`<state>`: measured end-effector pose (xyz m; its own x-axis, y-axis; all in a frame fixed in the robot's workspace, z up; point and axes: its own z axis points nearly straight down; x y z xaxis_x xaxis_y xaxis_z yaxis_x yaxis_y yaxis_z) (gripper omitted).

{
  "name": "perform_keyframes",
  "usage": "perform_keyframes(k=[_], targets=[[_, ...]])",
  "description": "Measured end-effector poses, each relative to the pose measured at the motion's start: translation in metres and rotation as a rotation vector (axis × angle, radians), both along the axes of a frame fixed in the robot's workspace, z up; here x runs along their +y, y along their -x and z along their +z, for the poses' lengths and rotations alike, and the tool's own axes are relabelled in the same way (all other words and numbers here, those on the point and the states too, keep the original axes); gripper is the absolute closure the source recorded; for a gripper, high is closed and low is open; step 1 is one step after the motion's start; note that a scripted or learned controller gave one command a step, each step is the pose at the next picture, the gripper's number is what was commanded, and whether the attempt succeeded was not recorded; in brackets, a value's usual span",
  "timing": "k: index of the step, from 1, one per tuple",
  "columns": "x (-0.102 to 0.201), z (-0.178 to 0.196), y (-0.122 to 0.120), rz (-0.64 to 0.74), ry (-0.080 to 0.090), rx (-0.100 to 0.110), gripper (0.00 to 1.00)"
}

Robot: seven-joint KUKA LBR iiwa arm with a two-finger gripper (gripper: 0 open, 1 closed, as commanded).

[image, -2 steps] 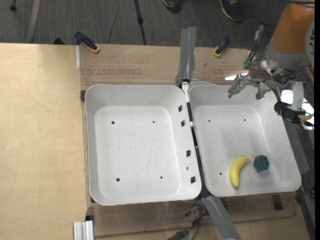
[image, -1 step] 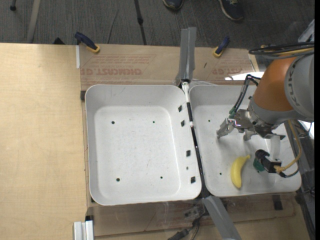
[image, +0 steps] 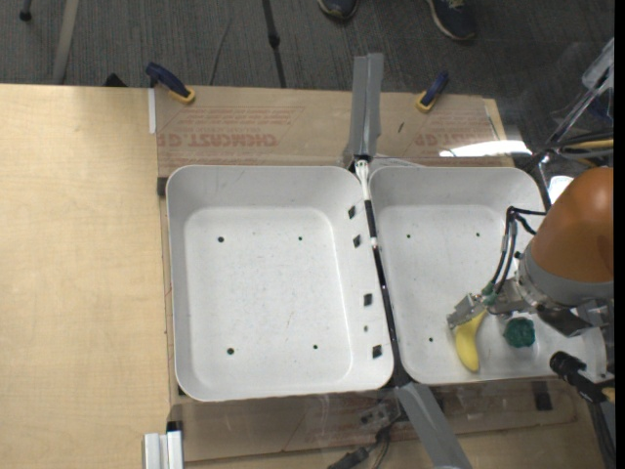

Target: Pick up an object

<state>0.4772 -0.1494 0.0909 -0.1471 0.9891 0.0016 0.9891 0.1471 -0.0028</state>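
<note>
Grey arm with orange band [image: 584,225] above wrist, entering from right edge of camera view, angled down and left. Orange band large in frame, closest to camera. Grey wrist section [image: 559,283] directly below the band. Black cables [image: 508,247] running down left side of wrist toward the tool. Metallic two-finger end effector [image: 471,313] at lower left of wrist, pointing left and down, low over right-hand side of the scene. Finger tips partly hidden by own hardware, finger gap not readable. Dark bracket parts [image: 576,367] sticking out below wrist at lower right.
</note>
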Motion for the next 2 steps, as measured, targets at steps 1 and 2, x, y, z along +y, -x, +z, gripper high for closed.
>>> perform_keyframes(k=[1, 2], targets=[[0.0, 0.008, -0.001, -0.003, 0.0, -0.001, 1.0], [0.096, 0.1, -0.067, -0.235, 0.003, -0.001, 1.0]])
